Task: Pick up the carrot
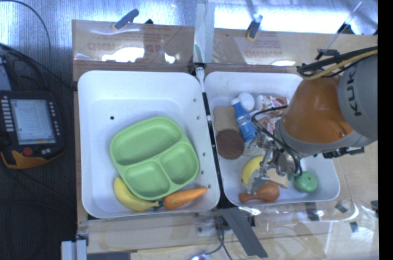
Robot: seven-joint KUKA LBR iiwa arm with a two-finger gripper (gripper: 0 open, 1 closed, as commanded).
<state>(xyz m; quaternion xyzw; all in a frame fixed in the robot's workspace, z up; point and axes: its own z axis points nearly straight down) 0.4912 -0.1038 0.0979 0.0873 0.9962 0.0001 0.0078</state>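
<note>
Bins number two, side by side on the bench. One left bin holds one green divided plate, one banana poking out from under the plate's near-left edge, and one carrot lying along the near wall, touching the plate's near rim and pointing right. One right bin holds a second yellow banana-like piece, one brown round disc, one blue bottle with a white cap, one green round fruit, one brown drumstick-shaped item and some printed packets that are partly covered.

One arm hangs over the right bin, its orange band hiding much of the packets and the bin's right half. Its gripper points down among the clutter near the yellow piece and the drumstick; the fingers are a dark tangle there, and whether they are spread or closed cannot be made out.

Carrot and gripper lie well apart, in different bins, with the dividing walls between them.
</note>
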